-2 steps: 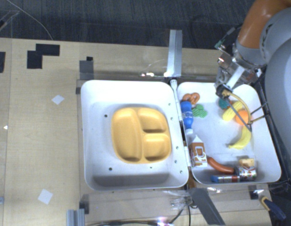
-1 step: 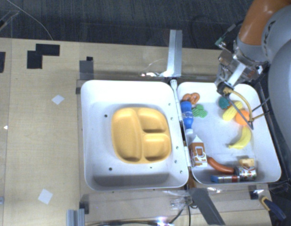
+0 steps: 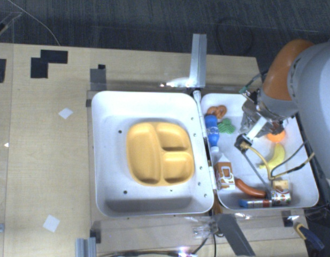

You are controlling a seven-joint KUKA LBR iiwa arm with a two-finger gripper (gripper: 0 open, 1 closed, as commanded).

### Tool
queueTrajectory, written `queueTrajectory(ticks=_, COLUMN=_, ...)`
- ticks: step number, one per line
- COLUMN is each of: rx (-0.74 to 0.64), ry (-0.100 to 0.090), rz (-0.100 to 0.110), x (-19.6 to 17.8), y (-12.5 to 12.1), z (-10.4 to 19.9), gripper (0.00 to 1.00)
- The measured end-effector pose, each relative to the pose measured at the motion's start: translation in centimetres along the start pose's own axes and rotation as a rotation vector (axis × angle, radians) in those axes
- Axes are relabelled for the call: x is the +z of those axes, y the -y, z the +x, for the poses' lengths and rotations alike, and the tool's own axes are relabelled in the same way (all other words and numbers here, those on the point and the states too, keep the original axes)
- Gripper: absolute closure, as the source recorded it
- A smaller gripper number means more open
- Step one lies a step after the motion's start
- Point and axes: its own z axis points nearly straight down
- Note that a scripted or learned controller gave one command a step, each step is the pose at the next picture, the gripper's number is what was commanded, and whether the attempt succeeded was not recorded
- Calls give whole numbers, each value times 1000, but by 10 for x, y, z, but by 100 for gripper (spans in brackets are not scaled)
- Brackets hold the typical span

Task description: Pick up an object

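You see the tray (image 3: 156, 153) in the left bin (image 3: 106, 143), well away from the work. In the right bin (image 3: 309, 189), the claw (image 3: 249, 134) hangs low, just left of the banana (image 3: 277, 157). I cannot tell if it is open or closed. I judge this as the approach step: next, lower and centre over the banana. Its long axis runs diagonal, upper end toward the arm.

The wooden bench (image 3: 41, 159) bears 2 white bins (image 3: 106, 159) side by side.
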Motion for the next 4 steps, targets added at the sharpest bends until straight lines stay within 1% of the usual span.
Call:
queueTrajectory(ticks=1, rx=144, ry=-13, rz=-12, x=35, y=18, z=-14, gripper=100)
queueTrajectory(ticks=2, rx=145, ry=-14, rz=-13, x=35, y=18, z=-13, gripper=0)
queueTrajectory(ticks=3, rx=164, ry=-10, rz=-11, x=37, y=-30, z=19, gripper=0)
queueTrajectory(ticks=4, rx=-140, ry=-8, rz=-12, x=-30, y=-36, z=32, gripper=0)
